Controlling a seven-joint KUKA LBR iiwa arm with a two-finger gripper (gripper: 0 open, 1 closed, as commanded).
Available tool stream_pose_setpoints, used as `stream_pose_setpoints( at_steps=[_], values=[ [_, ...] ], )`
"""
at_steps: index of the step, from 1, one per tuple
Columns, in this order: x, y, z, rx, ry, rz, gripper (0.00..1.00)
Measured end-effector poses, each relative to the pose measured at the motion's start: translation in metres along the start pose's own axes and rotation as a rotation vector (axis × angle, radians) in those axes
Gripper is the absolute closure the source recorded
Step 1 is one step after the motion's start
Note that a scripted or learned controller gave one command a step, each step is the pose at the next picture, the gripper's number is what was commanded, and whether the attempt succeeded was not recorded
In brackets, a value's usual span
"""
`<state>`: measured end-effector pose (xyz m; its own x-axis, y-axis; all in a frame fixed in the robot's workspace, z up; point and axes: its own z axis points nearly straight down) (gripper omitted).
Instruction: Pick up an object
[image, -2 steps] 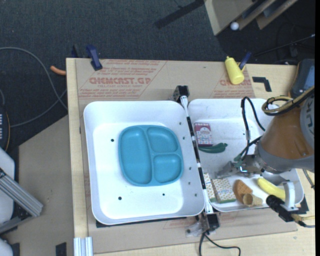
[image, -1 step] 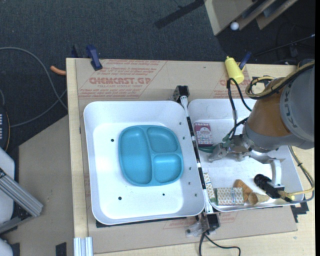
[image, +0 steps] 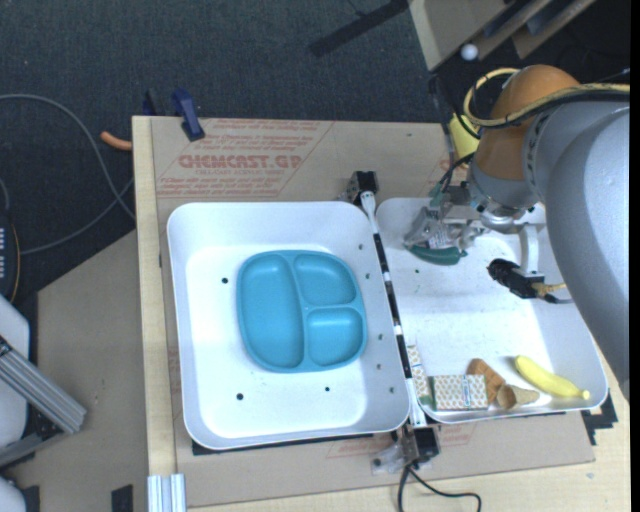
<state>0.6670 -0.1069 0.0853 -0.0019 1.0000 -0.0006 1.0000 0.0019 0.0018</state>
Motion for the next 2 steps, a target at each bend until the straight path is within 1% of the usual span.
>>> stream_pose_setpoints(
  at_steps=[1,2],
  values=[
    [0.015,-0.001,0.001,0.004,0.0,0.0,0.0],
    [0.015,0.0,-0.01,0.003,-0.002,0.0,1.0]
  ],
)
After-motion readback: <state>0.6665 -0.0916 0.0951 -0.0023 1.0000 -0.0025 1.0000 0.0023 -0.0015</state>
